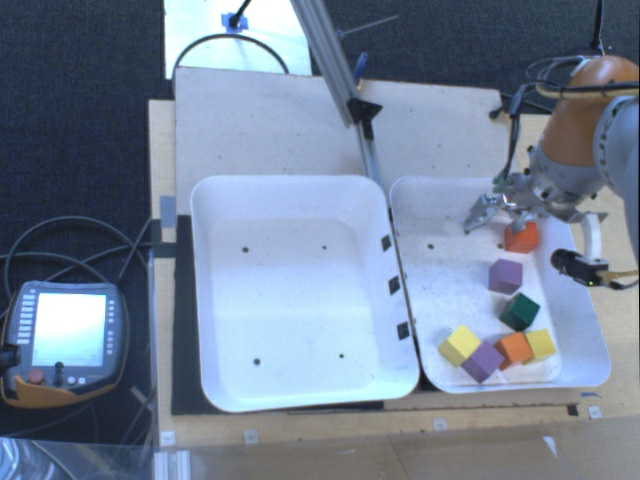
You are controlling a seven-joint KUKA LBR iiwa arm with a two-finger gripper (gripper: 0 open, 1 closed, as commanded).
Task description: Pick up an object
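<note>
Seven blocks sit in the right bin [580, 368]; nothing looks lifted yet. Whether the gripper [497, 208] beside the orange block [521, 236] holds anything, I cannot tell.

Dark carpet [80, 88] with a fine woven texture is covering the floor around the bench. A pale wooden bench top [300, 438] is showing as a tan border along the left and lower edges, and a speckled off-white board [260, 123] is lying on it at the back. A black mat [184, 318] is peeking out along the left. A white sheet [200, 18] is lying on the carpet beyond the bench, with a black cable [230, 43] arcing over it. A grey metal pole [322, 43] is slanting down from the top. At the left, a teach pendant [62, 343] with a glowing screen is resting on the carpet, its black cables [60, 238] looping around it.
</note>
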